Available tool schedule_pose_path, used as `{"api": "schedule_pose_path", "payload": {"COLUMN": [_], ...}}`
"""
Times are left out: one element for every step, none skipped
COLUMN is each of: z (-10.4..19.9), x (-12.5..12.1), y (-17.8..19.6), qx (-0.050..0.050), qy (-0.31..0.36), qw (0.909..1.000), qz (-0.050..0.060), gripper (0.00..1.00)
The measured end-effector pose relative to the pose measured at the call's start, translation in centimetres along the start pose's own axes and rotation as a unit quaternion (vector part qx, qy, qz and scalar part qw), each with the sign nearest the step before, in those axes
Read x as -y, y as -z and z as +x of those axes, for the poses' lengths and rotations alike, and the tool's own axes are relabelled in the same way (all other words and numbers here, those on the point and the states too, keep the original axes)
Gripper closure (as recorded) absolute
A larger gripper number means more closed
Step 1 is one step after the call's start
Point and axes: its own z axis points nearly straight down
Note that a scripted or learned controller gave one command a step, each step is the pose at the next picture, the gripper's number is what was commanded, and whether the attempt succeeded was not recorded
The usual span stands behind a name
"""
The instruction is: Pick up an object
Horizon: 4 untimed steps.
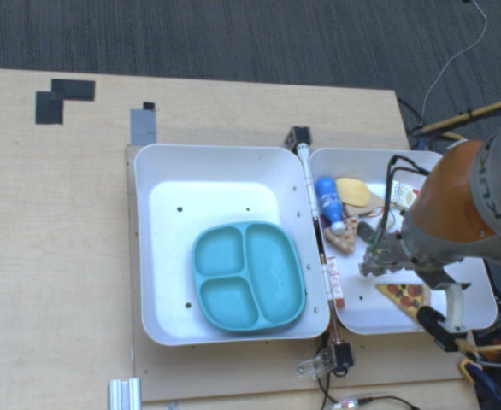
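- Camera view puts my arm point(464, 207) over the right bin point(481, 310), with the gripper point(377, 259) low near the bin's middle, among the clutter.
- Jaws: I cannot tell how far open they are, nor whether anything sits between them; the wrist hides most of it from this angle.
- Candidates to pick all lie in the right bin: a blue bottle point(327, 202) along the left wall, a yellow piece point(354, 192) just beside it toward the back, a tan lump point(343, 239) below the bottle, and a pizza slice point(403, 295) flat on the floor toward the front.
- Nearest to the gripper look to be the tan lump on its left and the pizza slice just in front; I judge one of these the likely target.
- I'd favour the lump: it stands up off the floor, so fingers can close around it. The slice lies flat and would probably slip under the tips.
- Bottle is round and hard against the wall; I'd expect one finger to foul the rim.
- Before any lift I'd want to confirm something is truly clamped, then rise straight up, clear of the divider point(317, 229).
- Left bin point(161, 229) holds a teal tray point(248, 274), well apart; no concern.
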Motion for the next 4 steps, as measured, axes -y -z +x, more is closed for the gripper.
{"api": "schedule_pose_path", "payload": {"z": [0.0,0.0,0.1,0.1], "x": [0.0,0.4,0.1,0.1], "y": [0.0,-2.1,-1.0,-1.0], "qx": [0.0,0.001,0.001,0.001], "qy": [0.0,-0.003,-0.001,-0.002], "qw": [1.0,1.0,1.0,1.0], "qz": [0.0,0.003,0.001,0.001], "gripper": [0.0,0.0,1.0,0.0]}}
